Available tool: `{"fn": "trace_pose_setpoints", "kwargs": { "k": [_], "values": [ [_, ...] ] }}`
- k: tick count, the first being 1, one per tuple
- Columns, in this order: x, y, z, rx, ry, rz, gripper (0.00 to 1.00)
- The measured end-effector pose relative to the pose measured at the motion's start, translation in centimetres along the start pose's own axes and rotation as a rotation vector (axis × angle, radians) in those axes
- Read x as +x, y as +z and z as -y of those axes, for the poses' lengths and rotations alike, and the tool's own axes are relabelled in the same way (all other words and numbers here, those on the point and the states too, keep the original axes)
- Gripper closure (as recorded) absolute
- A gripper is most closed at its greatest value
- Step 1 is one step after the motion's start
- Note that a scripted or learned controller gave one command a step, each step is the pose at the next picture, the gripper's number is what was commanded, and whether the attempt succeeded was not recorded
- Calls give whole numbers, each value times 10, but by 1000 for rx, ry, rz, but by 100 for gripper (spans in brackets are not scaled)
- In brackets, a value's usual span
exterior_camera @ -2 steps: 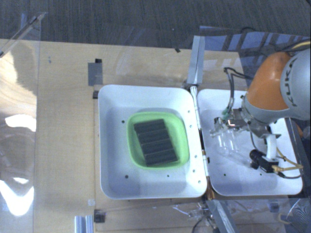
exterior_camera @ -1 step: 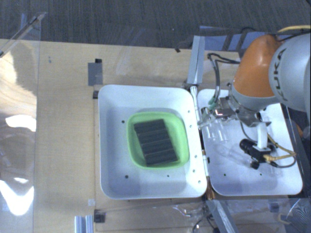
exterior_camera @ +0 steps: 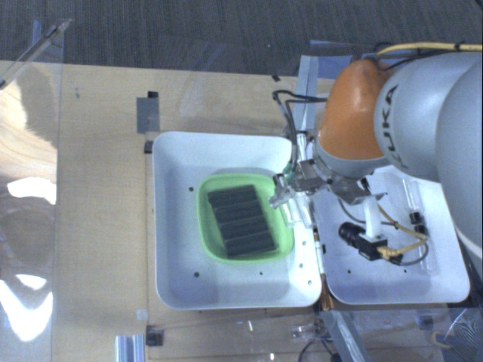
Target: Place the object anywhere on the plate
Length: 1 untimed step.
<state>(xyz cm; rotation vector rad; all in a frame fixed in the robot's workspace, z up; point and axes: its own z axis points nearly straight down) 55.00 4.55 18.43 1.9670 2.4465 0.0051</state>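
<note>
A green square plate (exterior_camera: 284, 240) lies in the left white bin (exterior_camera: 175, 225), slightly right of the bin's middle. A dark grey ribbed rectangular object (exterior_camera: 241, 220) lies flat on the plate and covers most of its inside. My gripper (exterior_camera: 289, 193) hangs at the plate's right rim, near the wall between the two bins, to the right of the dark object and apart from it. The orange band and grey wrist (exterior_camera: 355, 119) hide the gripper's upper part.
The right white bin (exterior_camera: 430, 277) lies under the arm, with a black fitting and yellow cable (exterior_camera: 371, 246) over its floor. Bare white floor rings the plate in the left bin. Wooden bench (exterior_camera: 83, 202) extends to the left, with small black clamps at the bin's corners.
</note>
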Motion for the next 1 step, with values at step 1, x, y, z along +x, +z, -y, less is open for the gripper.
{"fn": "trace_pose_setpoints", "kwargs": {
  "k": [1],
  "values": [
    [0, 0, 0, 0, 1, 0, 0]
  ]
}}
